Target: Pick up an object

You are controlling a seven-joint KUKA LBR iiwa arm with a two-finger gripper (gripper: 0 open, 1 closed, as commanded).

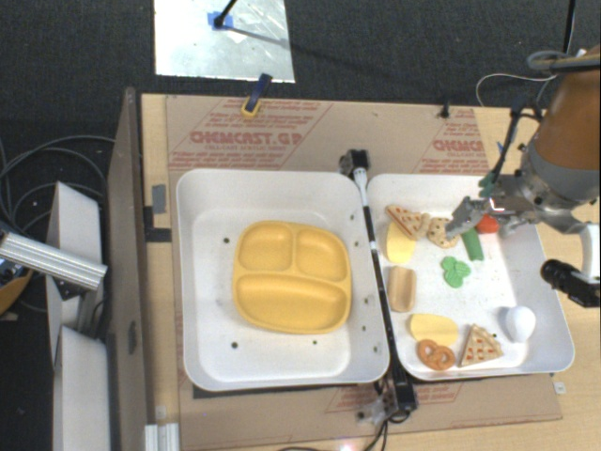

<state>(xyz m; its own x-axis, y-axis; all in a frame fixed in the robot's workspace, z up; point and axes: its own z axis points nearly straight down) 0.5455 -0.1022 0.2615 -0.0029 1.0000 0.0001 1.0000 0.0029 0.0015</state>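
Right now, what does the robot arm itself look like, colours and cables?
The arm is grey with a broad orange band above the wrist. Thin pale cables loop over its top, and a dark cable runs down its side. The gripper is grey metal with a small red spot.

Both white bins, left (202,252) and right (554,332), look like smooth moulded plastic with a soft sheen. The yellow divided plate (291,277) is smooth, matt plastic. Printed brown cardboard (282,130) lines the desk, dull and flat. Far left, a silvery sheet (225,26) shines like foil.
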